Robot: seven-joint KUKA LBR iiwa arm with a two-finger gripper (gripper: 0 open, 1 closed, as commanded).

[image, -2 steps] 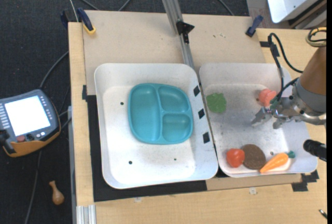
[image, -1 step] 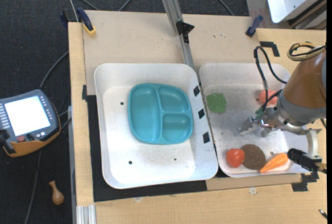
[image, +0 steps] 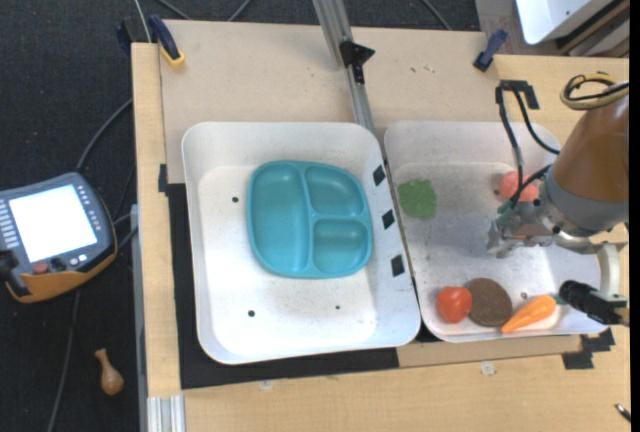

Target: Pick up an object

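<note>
The right bin (image: 440, 250) holds several toy foods. A green piece (image: 417, 198) lies at its far left. A pink piece (image: 510, 185) sits at the far right, partly hidden by the arm. Along the near edge lie a red tomato (image: 453, 304), a brown disc (image: 489, 301) and an orange carrot (image: 530, 313). My gripper (image: 512, 233) hangs over the right part of this bin, just in front of the pink piece and above the brown disc and carrot. The wrist covers most of it from above.
The left bin (image: 215, 320) holds a blue divided plate (image: 308, 218). A metal post (image: 330, 0) rises at a slant behind the bins. A black cable (image: 512, 135) loops by the arm. A pendant (image: 50, 230) lies off the bench at the left.
</note>
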